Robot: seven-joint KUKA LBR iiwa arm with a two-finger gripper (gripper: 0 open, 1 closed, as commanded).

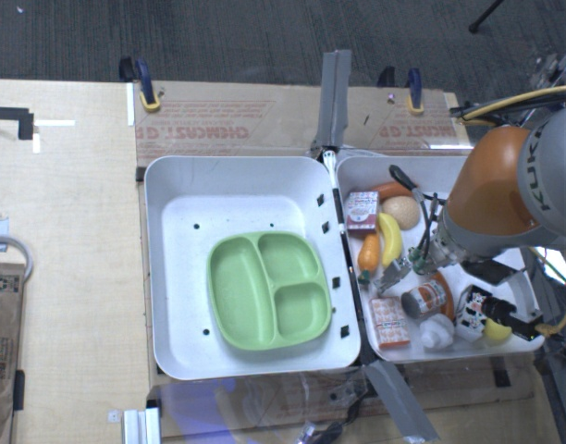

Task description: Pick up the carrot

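The carrot [368,253] is a short orange piece lying in the right bin [449,162], close to its left wall. It lies just left of a yellow banana [389,237]. My gripper [399,270] reaches down into the bin from the right and sits just right of and below the carrot, beside the banana's lower end. Nothing is seen held in it. The arm's orange band [489,192] hangs over the bin's right half and hides what lies under it.
Around the carrot lie a red box [362,211], a beige round item [403,213], a can [426,297], a red-and-white packet [389,323] and a yellow lemon [498,332]. The left bin [172,248] holds a green divided plate [269,289].
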